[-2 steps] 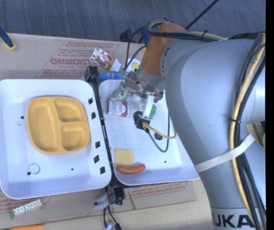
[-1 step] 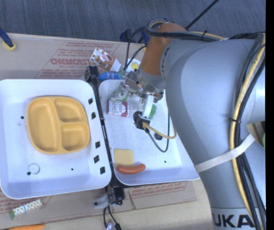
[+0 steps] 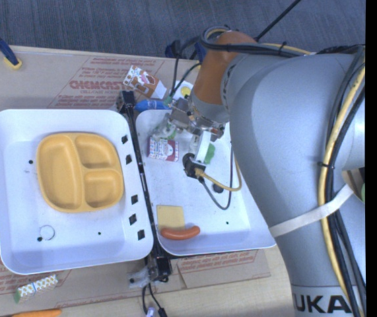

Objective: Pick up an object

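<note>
My gripper (image 3: 175, 125) hangs low over the far end of the right bin (image 3: 231, 224), under the orange band of the arm. Just below it and to its left lies a small red and white carton (image 3: 162, 148), partly under the gripper. A green and white item (image 3: 206, 153) lies to the gripper's right, beside a black cable end (image 3: 191, 164). Nearer the front of the same bin are a yellow cheese slice (image 3: 170, 215) and a toy sausage (image 3: 179, 232).
The left bin (image 3: 10, 197) holds a yellow divided plate (image 3: 79, 171) and a small ring (image 3: 45, 232). Outside the bins, a snack packet (image 3: 139, 80) and a blue object (image 3: 150, 104) lie on the cardboard at the back. The arm's bulk covers the right side.
</note>
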Robot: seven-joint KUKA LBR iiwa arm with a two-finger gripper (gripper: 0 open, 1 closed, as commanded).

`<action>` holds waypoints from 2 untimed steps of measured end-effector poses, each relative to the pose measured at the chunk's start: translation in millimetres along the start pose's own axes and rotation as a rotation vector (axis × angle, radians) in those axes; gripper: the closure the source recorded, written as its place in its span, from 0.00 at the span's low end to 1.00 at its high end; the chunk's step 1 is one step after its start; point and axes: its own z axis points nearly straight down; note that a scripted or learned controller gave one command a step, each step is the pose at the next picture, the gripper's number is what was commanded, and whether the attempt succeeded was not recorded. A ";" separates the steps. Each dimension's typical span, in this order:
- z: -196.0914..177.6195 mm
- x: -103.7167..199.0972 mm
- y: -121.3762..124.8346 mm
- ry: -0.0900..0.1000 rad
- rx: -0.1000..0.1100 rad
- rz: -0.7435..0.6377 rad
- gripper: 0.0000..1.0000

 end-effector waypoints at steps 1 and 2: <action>-2.9 -43.3 -79.6 0.002 -0.006 0.122 0.00; -13.8 -20.6 -10.5 0.000 0.000 0.082 0.00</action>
